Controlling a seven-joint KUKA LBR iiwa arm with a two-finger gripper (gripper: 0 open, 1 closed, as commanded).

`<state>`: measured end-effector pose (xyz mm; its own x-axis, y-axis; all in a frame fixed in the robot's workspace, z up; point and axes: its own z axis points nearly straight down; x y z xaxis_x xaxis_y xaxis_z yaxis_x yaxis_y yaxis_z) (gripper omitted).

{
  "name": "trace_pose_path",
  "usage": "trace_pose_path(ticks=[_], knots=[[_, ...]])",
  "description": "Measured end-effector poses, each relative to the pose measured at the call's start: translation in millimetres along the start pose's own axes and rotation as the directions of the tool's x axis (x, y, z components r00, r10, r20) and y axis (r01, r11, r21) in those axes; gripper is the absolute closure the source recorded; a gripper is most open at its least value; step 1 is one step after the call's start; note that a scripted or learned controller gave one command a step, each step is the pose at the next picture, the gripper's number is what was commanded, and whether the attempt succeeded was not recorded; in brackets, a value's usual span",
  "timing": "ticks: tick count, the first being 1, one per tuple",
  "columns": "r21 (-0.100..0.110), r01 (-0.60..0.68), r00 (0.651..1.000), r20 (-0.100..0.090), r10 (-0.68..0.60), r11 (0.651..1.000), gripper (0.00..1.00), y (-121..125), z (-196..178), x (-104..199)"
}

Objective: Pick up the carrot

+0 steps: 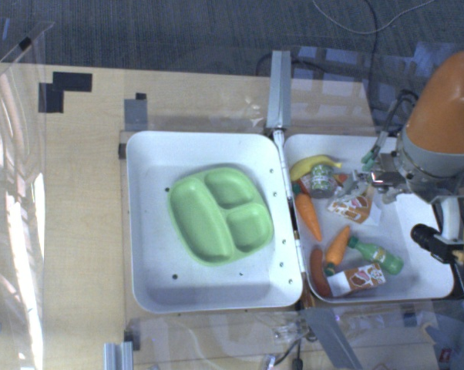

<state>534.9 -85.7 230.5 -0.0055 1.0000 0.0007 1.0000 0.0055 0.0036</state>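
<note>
Camera view | hand (378, 177) state: I cannot tell | I approach carrot (308, 216) from above, clear of banana (312, 164)

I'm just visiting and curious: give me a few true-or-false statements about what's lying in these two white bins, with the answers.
1. The green divided plate lies in the left bin. True.
2. A banana lies in the right bin. True.
3. The carrot sits on the green plate. False: it lies in the right bin, by the bin's left wall.
4. The green bottle lies in the left bin. False: it lies in the right bin.
</note>
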Motion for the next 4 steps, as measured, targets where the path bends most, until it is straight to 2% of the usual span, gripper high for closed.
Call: trace_pose_path(ticks=[1,2,3,4], knots=[[0.003,-0.053,0.999,0.0,0.053,0.999,0.0,-48.3,102.2,-7.4],[-0.007,-0.064,0.998,-0.001,0.064,0.998,0.0,-14.6,141.8,-21.7],[-0.013,-0.063,0.998,-0.002,0.063,0.998,1.0,-11.9,129.9,-20.5],[-0.001,-0.237,0.972,0.0,0.237,0.972,1.0,-20.8,45.3,16.0]])
